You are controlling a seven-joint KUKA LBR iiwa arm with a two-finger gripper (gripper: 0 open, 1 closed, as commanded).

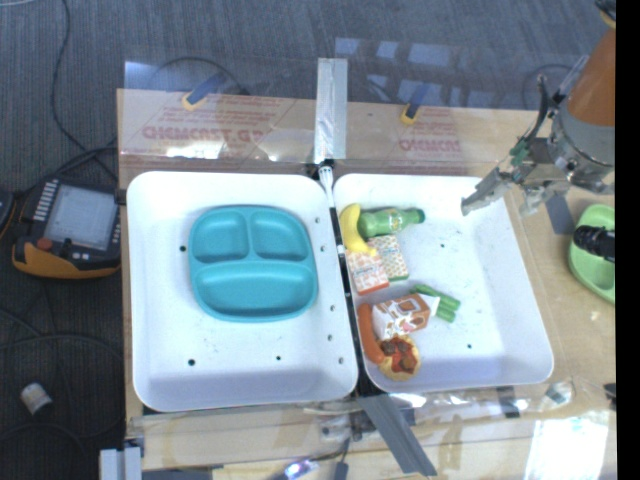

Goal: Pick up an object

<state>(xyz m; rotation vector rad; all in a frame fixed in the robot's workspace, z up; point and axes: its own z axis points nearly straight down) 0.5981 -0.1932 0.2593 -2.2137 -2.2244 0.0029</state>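
The right bin (500,298) holds several toy foods along its left side: a yellow banana (349,226), a green bottle (389,220) lying flat, a checked packet (383,264), a red-and-white carton (404,316), a green piece (441,304) and an orange-red item (392,354). My gripper (514,206) hovers over the bin's far right corner, well to the right of the bottle. Its fingers (480,194) are spread open with nothing between them.
A teal divided plate (253,263) lies in the left bin (160,348). A green object (597,248) sits on the bench past the right bin's right edge. The ridge where the two bins meet (338,288) runs right beside the foods.
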